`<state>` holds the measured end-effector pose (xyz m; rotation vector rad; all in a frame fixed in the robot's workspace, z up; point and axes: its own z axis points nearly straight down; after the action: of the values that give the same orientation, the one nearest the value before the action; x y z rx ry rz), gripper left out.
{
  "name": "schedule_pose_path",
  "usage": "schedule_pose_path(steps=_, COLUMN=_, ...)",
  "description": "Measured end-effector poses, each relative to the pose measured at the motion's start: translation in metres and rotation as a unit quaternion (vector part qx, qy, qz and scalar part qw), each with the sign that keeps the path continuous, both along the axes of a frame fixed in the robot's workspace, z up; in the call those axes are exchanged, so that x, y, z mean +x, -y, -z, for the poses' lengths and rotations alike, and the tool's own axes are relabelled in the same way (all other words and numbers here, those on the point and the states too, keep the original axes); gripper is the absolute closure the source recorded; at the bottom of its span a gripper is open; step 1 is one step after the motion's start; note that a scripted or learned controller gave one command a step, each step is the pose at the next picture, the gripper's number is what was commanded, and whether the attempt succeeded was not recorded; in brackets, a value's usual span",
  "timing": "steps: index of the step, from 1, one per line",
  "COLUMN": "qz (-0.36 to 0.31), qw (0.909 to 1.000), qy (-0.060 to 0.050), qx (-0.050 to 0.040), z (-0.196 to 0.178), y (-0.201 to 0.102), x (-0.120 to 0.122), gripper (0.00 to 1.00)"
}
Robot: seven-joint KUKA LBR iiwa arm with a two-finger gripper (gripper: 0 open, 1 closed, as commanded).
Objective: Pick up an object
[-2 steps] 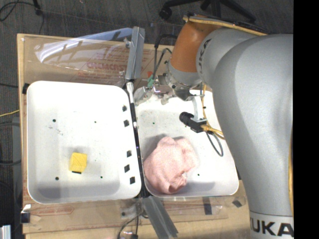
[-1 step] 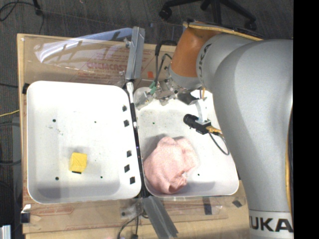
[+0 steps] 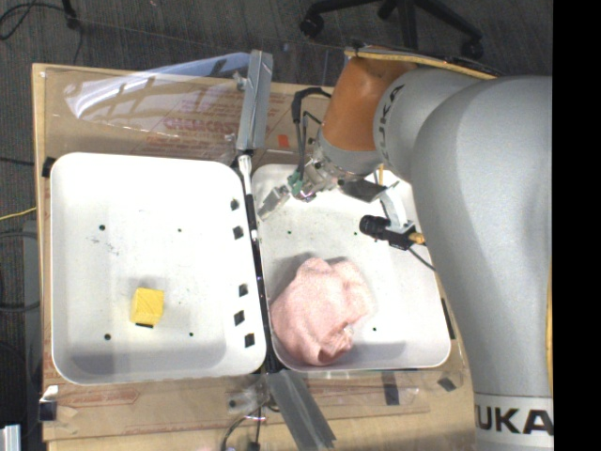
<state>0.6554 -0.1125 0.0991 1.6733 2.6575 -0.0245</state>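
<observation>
Hand [image 3: 299, 187] hovered over the right bin's [image 3: 427, 346] far corner, its state one I could not tell; pink cloth [image 3: 321, 308] and yellow block [image 3: 147, 306] lay unlifted, so my pick remained undone.

The arm [image 3: 470, 214] covers the right bin's [image 3: 413, 350] far right corner and runs off the bottom edge. The gripper [image 3: 299, 188] is too small and cluttered to read. An office chair [image 3: 394, 3] is cropped at top.
</observation>
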Motion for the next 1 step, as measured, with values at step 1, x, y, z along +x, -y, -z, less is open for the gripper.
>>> schedule_pose_path(steps=1, qz=-0.132, qw=0.9912, qy=-0.008, qx=0.0031, z=0.0052, y=0.0021, x=-0.0033, gripper=0.0)
